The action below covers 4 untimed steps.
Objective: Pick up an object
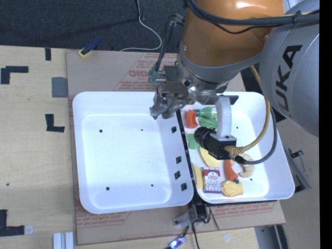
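My gripper [165, 107] hangs low over the upper end of the divider between the two bins, under the arm's big orange wrist band. Just right of it in the right bin [259, 113] lie a red-orange piece [191, 119] and a green piece [208, 117]. Nearer the front are a yellow piece [208, 160], a small red box [211, 180], a red carrot-like piece [231, 170], a yellow corn-like piece [233, 190] and a pale ring-shaped piece [248, 168]. The arm hides the bin's back part. Nothing shows clearly in the gripper.
The left bin [124, 154] shows its white floor beside the gripper. A black connector [213, 143] with a yellow cable [262, 139] hangs over the right bin's objects. Both bins rest on a cardboard sheet [104, 71]. A white cable [148, 25] runs at the back.
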Tool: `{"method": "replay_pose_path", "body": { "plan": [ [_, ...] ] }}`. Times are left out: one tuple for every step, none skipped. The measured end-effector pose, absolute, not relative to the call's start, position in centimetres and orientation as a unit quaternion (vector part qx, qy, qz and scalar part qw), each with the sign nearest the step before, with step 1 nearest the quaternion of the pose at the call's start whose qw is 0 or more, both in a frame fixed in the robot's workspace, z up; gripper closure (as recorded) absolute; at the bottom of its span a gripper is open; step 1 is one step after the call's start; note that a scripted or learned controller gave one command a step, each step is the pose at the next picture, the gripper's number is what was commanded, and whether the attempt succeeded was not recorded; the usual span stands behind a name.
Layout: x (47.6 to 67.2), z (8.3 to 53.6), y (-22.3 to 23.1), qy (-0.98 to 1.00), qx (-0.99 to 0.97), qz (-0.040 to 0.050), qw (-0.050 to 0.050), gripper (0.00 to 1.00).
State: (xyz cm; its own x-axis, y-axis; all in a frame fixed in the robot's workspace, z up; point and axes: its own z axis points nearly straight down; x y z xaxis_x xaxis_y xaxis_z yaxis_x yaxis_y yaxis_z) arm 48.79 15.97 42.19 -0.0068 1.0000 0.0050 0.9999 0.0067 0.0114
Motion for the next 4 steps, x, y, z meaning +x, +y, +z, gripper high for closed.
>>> {"method": "replay_pose_path", "body": {
  "plan": [
    [49.8, 37.8, 16.0, 0.707, 0.707, -0.0036, -0.001, 1.0],
    [57.1, 36.0, 21.2, 0.709, 0.705, -0.0011, 0.0, 1.0],
    [54.1, 53.5, 21.5, 0.709, 0.706, 0.0071, 0.003, 1.0],
    [48.0, 30.8, 23.3, 0.708, 0.706, -0.0109, -0.004, 1.0]
  ]
}}
